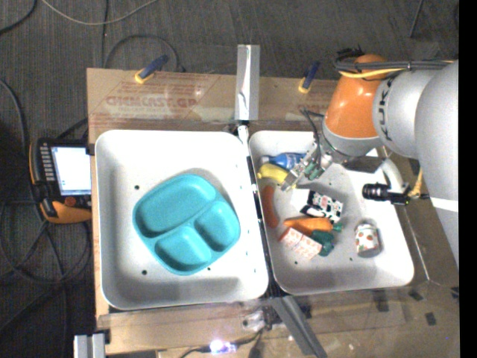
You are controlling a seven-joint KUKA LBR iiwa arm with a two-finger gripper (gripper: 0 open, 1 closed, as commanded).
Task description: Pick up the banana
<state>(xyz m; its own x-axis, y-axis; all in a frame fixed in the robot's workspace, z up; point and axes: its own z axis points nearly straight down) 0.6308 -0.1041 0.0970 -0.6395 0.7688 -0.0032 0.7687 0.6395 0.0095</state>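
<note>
tray (pixel 186 222) in left bin (pixel 119 155), banana (pixel 271 174) in right bin (pixel 387 271)

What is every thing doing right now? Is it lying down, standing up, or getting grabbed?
banana: lying in the right bin, claw right beside it
claw: down low in the right bin
blue plate: flat in the left bin, nothing on it
carrot: lying on its side
small cup: tipped over

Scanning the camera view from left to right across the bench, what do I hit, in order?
Handheld screen unit → left white bin with the teal divided tray → banana at the right bin's left wall → claw → black-and-white card → small spotted cup.
</note>
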